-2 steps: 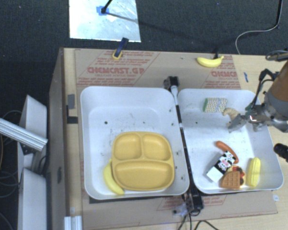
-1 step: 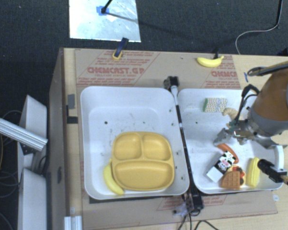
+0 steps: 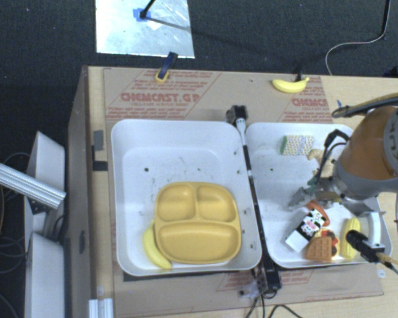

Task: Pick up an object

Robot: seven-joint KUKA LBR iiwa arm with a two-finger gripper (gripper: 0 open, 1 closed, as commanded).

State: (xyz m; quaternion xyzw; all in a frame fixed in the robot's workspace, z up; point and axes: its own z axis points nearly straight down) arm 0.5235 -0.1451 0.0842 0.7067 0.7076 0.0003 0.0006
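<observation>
Arm (image 3: 377, 148) reaching in low over the right bin (image 3: 271, 177), hand (image 3: 309, 194) dipped toward the clutter at that bin's near right corner. Hard to tell how wide the hand is parted, or whether anything sits in it: too small and dark against the pile.

Likely targets, all relative to the right bin: a black-and-white carton (image 3: 305, 230) just beside the hand, a brown waffle-like piece (image 3: 321, 247) touching it at the near edge, a yellow item (image 3: 351, 236) in the corner. A pale speckled block (image 3: 297, 144) lying apart near the far wall. Crowding probably makes a clean grip awkward.

Left of the right bin: a second bin (image 3: 136, 144) holding a yellow divided plate (image 3: 197, 222) and a banana (image 3: 153, 249). Beyond the right bin, another banana (image 3: 289, 84) on the surface (image 3: 205, 91).
</observation>
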